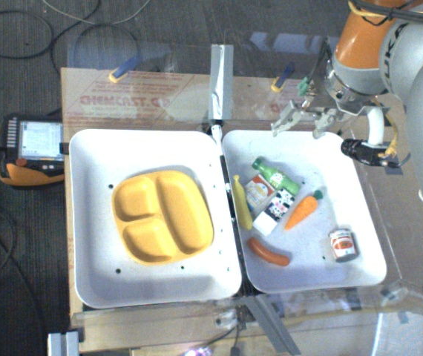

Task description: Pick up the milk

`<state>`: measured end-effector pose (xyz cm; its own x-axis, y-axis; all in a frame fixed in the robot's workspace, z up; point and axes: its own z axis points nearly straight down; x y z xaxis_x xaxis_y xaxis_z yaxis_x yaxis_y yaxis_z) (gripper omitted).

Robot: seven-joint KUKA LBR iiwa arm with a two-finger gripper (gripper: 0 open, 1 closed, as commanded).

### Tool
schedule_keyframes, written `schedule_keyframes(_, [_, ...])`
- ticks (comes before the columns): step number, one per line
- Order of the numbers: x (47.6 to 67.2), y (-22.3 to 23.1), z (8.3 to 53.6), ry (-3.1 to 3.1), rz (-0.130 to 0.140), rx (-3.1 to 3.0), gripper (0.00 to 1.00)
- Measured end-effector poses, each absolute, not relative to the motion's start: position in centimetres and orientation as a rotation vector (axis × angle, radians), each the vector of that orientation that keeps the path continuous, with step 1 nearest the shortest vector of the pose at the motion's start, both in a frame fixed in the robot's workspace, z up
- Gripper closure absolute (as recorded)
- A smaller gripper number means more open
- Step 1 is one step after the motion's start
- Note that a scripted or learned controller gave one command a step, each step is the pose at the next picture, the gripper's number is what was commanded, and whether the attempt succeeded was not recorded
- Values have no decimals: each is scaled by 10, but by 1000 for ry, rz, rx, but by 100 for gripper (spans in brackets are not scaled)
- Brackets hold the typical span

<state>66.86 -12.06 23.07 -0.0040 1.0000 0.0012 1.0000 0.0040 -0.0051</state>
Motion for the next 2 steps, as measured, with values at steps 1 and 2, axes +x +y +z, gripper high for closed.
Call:
schedule_keyframes(1, [608,-112,136,-2290,4,-2147,0])
schedule_keyframes(2, [583,-110,108,-2342,-20,-2125,0])
